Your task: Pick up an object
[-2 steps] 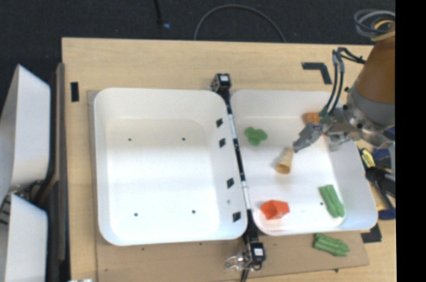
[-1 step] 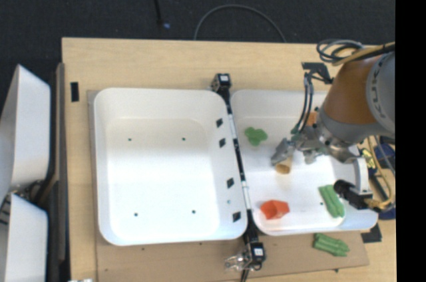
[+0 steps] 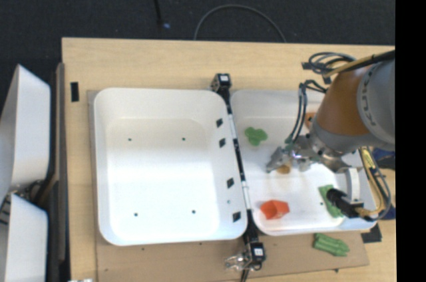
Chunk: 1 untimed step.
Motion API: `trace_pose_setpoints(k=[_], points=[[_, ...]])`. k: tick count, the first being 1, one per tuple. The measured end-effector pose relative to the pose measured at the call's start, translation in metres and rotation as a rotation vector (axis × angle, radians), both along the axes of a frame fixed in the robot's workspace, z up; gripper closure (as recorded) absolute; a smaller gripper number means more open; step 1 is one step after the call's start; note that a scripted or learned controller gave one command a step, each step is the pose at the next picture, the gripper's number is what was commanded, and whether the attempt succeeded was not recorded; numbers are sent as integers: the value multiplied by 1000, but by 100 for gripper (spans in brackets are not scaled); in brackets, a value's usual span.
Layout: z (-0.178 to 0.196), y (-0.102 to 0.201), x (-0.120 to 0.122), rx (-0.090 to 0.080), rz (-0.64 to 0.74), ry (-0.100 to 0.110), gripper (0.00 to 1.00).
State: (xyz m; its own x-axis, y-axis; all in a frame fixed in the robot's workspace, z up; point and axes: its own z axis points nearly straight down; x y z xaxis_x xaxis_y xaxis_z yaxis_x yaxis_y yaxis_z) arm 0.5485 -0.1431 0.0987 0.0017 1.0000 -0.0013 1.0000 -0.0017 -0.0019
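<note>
My gripper hangs low over the middle of the right bin, below the grey arm with its orange band. A small tan object lies right under the gripper; whether it is gripped is unclear. A green object rests on the bin floor just up and left of the gripper. Near the bin's front wall lies a red-orange object. Another green object sits at the bin's front right, partly behind the arm's cables.
The left bin adjoins the right one along a divider with black clips. A green piece lies on the wooden bench outside the right bin's front. White boxes stand at far left.
</note>
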Motion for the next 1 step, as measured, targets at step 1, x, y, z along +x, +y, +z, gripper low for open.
trace_pose_setpoints(k=[1], points=[[2, 30, 13, 1, 6, -4, 0]])
